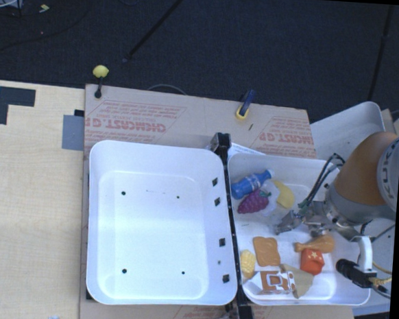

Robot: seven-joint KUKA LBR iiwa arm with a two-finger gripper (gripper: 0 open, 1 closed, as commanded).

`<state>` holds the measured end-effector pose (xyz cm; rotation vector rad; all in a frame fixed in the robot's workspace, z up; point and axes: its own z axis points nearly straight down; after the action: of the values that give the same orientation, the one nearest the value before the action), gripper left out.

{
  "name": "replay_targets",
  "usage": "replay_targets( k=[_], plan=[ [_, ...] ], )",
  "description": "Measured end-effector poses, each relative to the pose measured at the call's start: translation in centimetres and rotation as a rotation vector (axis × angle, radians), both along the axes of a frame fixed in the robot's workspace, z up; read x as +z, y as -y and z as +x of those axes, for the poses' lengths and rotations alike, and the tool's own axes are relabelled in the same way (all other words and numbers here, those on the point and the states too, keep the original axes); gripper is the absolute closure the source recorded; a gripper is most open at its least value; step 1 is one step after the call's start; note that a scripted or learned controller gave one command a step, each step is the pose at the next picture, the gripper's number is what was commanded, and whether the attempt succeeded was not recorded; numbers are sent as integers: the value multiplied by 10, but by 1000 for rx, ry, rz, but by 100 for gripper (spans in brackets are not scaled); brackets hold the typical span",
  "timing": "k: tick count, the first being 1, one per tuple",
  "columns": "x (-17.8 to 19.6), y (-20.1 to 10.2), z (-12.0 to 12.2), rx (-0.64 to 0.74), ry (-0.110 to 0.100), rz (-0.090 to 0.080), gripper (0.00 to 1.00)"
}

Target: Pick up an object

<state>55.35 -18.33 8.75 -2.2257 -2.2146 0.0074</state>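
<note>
The right bin (335, 180) holds several small objects. A blue bottle (250, 183) lies at its far left, with purple grapes (253, 203) just in front and a yellow piece (284, 195) beside them. A tan toast slice (266, 251), a yellow corn piece (247, 264) and an orange-printed box (277, 281) sit near the front. A red pepper (312, 260) and an orange drumstick (319, 244) lie at the right. My gripper (287, 223) hangs low over the bin's middle, between the grapes and the toast, touching none of them that I can see.
The left bin (98, 182) stands beside the right one, with a black divider (226, 219) between them. The grey arm with its orange band (363, 178) covers the right bin's far right side. Cardboard (154, 121) lies under both bins.
</note>
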Motion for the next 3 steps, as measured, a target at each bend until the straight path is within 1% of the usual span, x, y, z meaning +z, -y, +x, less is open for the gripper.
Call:
replay_targets(
  k=[1, 2, 3],
  plan=[
    [90, -73, 3, 11, 10, 5, 0],
    [100, -219, -65, 19, -2, 10, 0],
    [109, -210, -63, 4, -2, 4, 100]
  ],
)
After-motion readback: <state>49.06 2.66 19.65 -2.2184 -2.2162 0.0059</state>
